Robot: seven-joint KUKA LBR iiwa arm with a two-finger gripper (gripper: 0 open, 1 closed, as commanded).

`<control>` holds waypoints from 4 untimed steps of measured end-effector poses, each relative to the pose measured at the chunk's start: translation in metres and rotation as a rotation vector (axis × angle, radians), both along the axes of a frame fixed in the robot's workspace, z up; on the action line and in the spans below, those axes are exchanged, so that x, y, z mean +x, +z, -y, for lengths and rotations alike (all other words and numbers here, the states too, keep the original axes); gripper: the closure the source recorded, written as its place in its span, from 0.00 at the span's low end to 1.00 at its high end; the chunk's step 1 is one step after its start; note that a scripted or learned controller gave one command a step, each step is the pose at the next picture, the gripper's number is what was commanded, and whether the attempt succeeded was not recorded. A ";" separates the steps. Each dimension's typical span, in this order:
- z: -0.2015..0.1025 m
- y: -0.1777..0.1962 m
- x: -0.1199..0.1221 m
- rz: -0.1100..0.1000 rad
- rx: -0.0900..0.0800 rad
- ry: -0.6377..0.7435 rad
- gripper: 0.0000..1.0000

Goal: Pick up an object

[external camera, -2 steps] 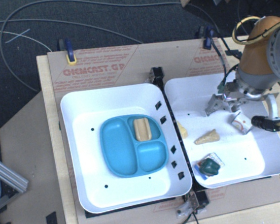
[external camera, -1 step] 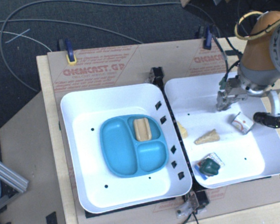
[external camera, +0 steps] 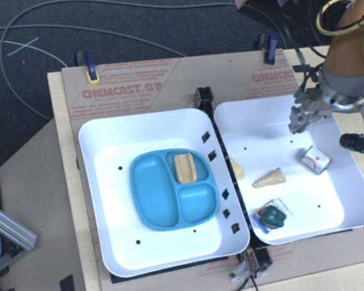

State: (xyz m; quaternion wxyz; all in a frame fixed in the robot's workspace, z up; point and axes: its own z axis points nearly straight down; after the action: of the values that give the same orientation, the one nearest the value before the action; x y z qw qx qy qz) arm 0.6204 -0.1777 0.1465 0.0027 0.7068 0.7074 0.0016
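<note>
My gripper (external camera: 300, 121) hangs over the far right part of the right bin (external camera: 350, 214), its dark fingers pointing down with nothing seen between them. Below it in that bin lie a small white and grey block (external camera: 315, 159), a tan wedge-shaped piece (external camera: 269, 178), a small yellowish piece (external camera: 236, 169) by the left wall, and a green object in clear wrap (external camera: 272, 216) near the front. The left bin (external camera: 116, 250) bears a blue divided plate (external camera: 173, 188) with a tan block (external camera: 185, 168) in its upper right compartment.
A row of black clips (external camera: 217, 170) runs along the divider between the bins. Blue clamps (external camera: 92, 72) (external camera: 269, 49) hold the cardboard base at the back. Cables lie on the dark floor beyond. The grey arm (external camera: 350, 59) fills the upper right.
</note>
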 end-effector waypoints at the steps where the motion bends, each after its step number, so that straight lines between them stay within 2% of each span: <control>1: 0.009 0.055 0.008 0.001 -0.001 0.001 1.00; 2: 0.009 0.083 0.009 -0.001 0.000 0.000 1.00; 3: -0.033 0.085 -0.003 -0.008 0.004 0.003 1.00; 4: -0.095 0.088 -0.008 -0.008 0.004 0.005 1.00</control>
State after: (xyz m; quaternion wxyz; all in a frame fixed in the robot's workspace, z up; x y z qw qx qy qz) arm 0.6121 -0.0827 0.2340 -0.0018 0.7051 0.7091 0.0002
